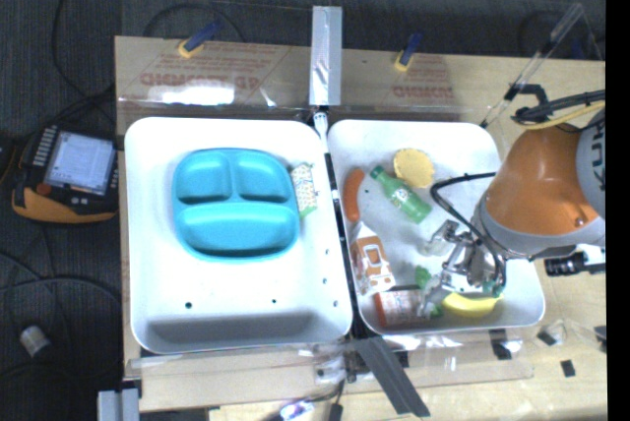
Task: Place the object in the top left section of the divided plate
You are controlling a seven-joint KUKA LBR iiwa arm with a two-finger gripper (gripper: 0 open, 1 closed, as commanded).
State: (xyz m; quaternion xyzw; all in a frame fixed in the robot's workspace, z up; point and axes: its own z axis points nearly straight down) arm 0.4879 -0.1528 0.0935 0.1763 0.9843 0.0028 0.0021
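The pincer hangs low in the right bin, just above the yellow banana at the bin's near edge; whether its fingers are spread or closed I cannot tell. The banana, probably a light, smooth plastic toy, looks best taken across its curved middle. The blue divided plate waits in the left bin.
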